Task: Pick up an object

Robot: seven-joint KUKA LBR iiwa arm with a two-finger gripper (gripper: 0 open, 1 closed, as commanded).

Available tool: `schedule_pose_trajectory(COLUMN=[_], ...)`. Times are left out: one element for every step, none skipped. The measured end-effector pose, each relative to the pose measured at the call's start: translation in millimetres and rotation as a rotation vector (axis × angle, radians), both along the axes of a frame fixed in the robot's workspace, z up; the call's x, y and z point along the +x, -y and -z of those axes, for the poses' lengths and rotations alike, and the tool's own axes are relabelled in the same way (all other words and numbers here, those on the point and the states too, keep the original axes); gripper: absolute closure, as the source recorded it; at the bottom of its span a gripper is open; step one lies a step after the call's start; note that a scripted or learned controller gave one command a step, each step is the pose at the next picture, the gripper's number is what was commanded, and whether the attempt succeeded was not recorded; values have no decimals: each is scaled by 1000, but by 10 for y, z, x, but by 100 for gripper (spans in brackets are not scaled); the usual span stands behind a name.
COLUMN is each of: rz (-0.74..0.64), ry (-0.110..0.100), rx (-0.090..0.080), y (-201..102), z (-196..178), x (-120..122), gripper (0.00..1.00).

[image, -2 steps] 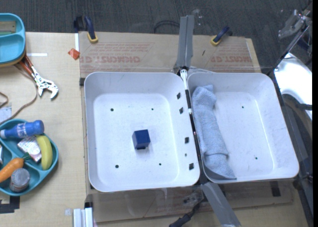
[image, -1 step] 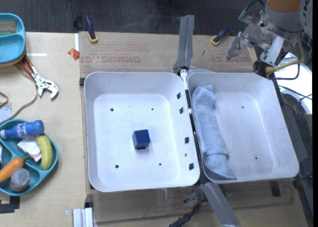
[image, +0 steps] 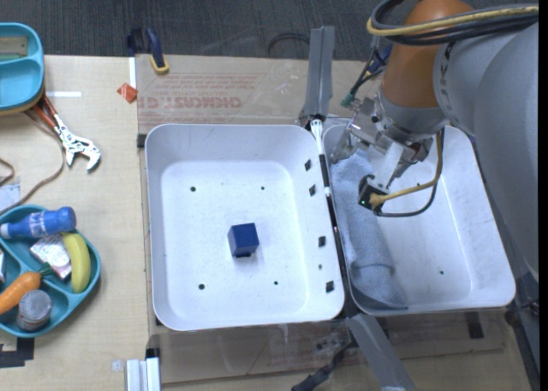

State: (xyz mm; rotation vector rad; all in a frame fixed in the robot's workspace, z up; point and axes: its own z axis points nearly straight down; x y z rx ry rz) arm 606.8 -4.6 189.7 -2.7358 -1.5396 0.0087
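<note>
Camera view from above the bench has the grey arm (image: 479, 81), with its glossy orange band, reaching in from the right over the far left corner of the right bin (image: 479, 235). The gripper (image: 349, 143) hangs low there, just beside the wall the two bins share. Its metal parts are bunched together at this angle, so I cannot tell whether it is open or closed, and nothing can be seen in its grasp.

A grey-blue sheet (image: 364, 231) that looks like soft cloth lies along the left side of the right bin, running from under the gripper to the near corner, with wrinkles at its near end.

The left bin (image: 167, 210) is smooth white plastic with rounded corners and a few small dark dots on its floor. A small blue cube (image: 244, 239), matte and sharp-edged, sits alone near the middle of that floor, well apart from the gripper.

On the tan board left of the bins, a round blue tray (image: 92, 271) holds a yellow banana (image: 79, 261), and a metal wrench (image: 77, 148) lies farther back.
</note>
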Motion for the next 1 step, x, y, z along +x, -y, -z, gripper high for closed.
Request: schedule_pose_trajectory(rz=[-179], ry=[3], rx=[2], y=[609], z=[-12], x=[-691], gripper=[0])
